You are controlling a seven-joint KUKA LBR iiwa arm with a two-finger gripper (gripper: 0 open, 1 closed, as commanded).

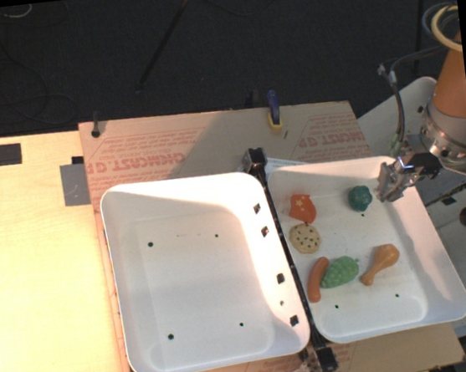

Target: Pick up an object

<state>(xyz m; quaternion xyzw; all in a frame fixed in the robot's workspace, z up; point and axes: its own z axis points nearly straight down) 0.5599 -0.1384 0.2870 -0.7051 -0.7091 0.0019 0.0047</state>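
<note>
My gripper hovers just right of the teal ball in the right bin; I cannot tell its state.

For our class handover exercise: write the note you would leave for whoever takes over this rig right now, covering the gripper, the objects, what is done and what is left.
Gripper: at the right bin's far right edge, just right of the teal object; nothing seen between its fingers.
Objects, all in the right bin: red piece, spotted cookie, orange carrot, green bumpy piece, tan drumstick.
Left bin: beside it, sharing the middle divider.
Done: nothing lifted yet.
Left: pick one object; the teal one looks nearest.
</note>
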